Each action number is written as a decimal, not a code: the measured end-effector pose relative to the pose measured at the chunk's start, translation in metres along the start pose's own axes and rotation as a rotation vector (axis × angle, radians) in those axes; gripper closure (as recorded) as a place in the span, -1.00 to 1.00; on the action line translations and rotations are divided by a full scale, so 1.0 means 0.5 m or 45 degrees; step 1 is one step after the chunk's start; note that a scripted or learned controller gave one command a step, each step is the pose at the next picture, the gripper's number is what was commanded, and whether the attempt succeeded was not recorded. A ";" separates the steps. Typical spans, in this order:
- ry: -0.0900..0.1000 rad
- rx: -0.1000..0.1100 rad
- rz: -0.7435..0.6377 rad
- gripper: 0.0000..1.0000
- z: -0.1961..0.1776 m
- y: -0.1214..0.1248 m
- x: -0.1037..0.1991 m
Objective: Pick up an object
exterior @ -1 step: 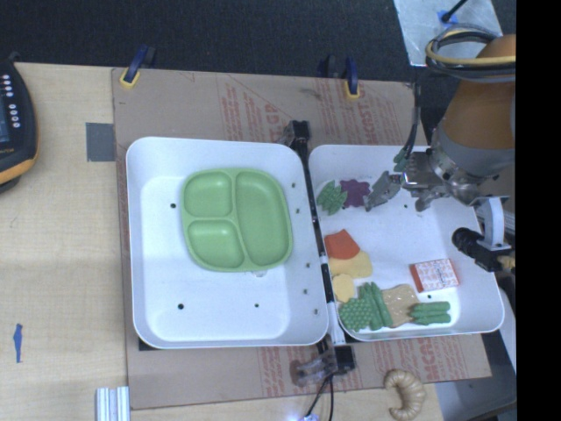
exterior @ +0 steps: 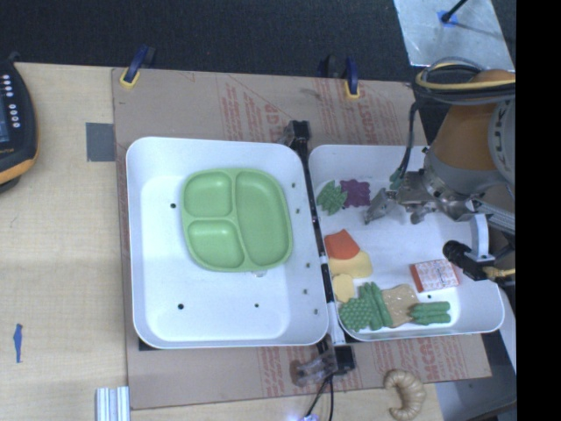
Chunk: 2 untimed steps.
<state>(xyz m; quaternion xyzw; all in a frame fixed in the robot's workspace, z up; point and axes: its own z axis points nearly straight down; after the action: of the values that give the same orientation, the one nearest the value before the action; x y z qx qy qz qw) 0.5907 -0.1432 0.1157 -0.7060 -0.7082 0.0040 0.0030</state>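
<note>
Toy food [exterior: 379,303] is piled along the right bin's [exterior: 478,323] near edge, fingers' spread cannot be told on the gripper [exterior: 399,202] hovering above, so one isolated piece should be targeted squarely.

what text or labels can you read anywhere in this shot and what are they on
Nothing here can be read for certain.
Cardboard sheet under the bins: faint red print in repeated diagonal patches, too blurred to read.
Small red and white packet in the right bin: some print on its face, too small to read.
Black and orange handheld device at the left edge: rows of buttons, no legible marks.
Green divided plate in the left bin: no text.
</note>
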 end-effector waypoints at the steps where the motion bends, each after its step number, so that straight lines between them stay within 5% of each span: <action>1: 0.002 -0.013 -0.008 -1.00 0.048 0.136 0.063; 2: 0.001 -0.009 -0.005 1.00 0.023 0.133 0.057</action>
<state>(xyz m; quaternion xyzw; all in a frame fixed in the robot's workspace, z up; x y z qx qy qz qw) 0.6570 -0.1143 0.1035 -0.7046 -0.7096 0.0013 0.0008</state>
